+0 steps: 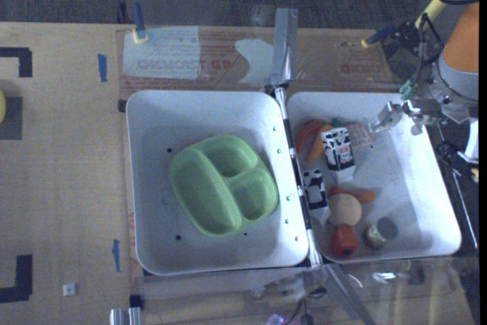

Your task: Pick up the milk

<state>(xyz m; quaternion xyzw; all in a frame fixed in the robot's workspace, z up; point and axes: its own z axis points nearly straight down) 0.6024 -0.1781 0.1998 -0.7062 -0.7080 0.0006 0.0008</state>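
Over the far right part of the right bin (426,186), the gripper (364,135) reaches in from the right edge, its fingers pointing toward the bin's middle. Whether they are spread or pressed together cannot be told; the tips blur into a small pale object there. Behind the gripper the arm's wrist (426,106) rises to the orange band (461,49).

Just left of the fingertips stands the milk carton (338,148), white with black cow patches, near the bin's far edge and close to the gripper; contact between them cannot be made out. A carrot (310,135) lies beside the carton toward the bin's left wall. Nearer the front, a small black-and-white box (313,189) rests against the left wall. A pale round ball-like item (345,208) sits toward the front, with an orange piece (364,195) touching it, a red item (343,240) at the front edge, and a small can (374,236) and grey disc (387,227) beside that.

The left bin (152,125) holds a green divided plate (223,184) near its middle.
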